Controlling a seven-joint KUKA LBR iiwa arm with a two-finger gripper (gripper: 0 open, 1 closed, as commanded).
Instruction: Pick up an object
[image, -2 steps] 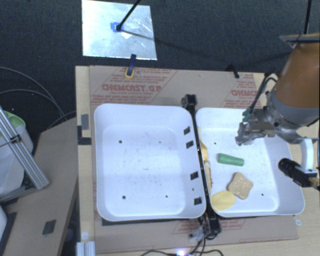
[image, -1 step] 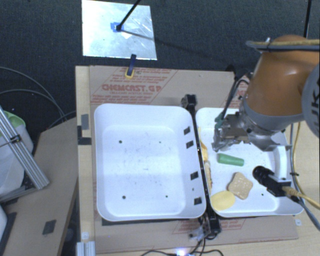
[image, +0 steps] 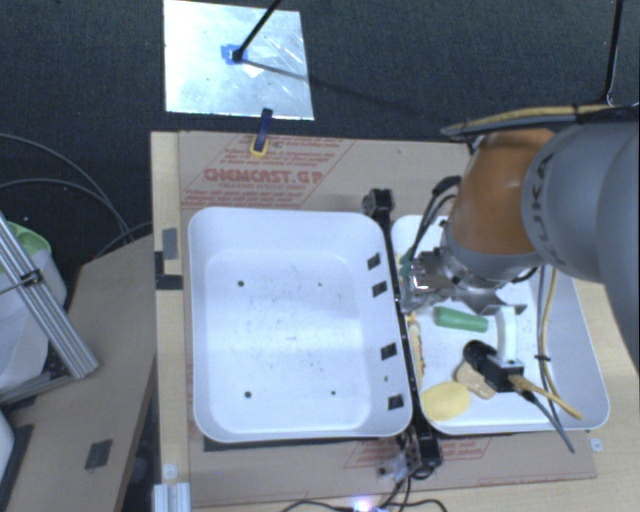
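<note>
Nearest the front edge of the right bin (image: 592, 402) lies a yellow round piece (image: 445, 401), with a tan lump (image: 467, 378) touching it. A green cylinder (image: 460, 320) lies flat toward the bin's middle. The claw (image: 420, 282) hangs just beside it, by the bin's left wall; whether it is open or gripping anything cannot be told.

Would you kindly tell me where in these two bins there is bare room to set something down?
The left bin has a bare floor from wall to wall. The right bin is crowded: the arm hangs over its far half, and a green cylinder, a yellow disc and a tan piece lie in the near half.
</note>
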